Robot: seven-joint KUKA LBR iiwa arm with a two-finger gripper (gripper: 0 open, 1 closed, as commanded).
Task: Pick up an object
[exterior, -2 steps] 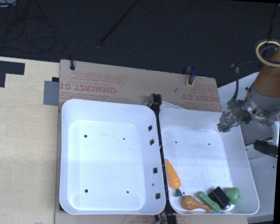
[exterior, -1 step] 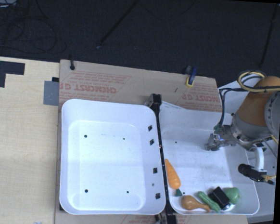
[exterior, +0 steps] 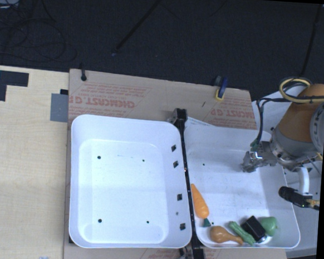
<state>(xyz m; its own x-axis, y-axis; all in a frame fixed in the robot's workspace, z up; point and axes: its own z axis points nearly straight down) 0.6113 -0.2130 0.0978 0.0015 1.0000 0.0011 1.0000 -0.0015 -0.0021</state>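
Your easiest pick looks like the orange carrot (exterior: 199, 202), lying alone by the right bin (exterior: 232, 159)'s left wall: probably light, rigid, smooth plastic, so take it across the thick middle. The tan gourd-shaped toy (exterior: 224, 234), green piece (exterior: 242, 232) and black block (exterior: 253, 228) crowd the near corner. Gripper (exterior: 253, 161) hovers near the bin's far right side; can't tell jaw state.
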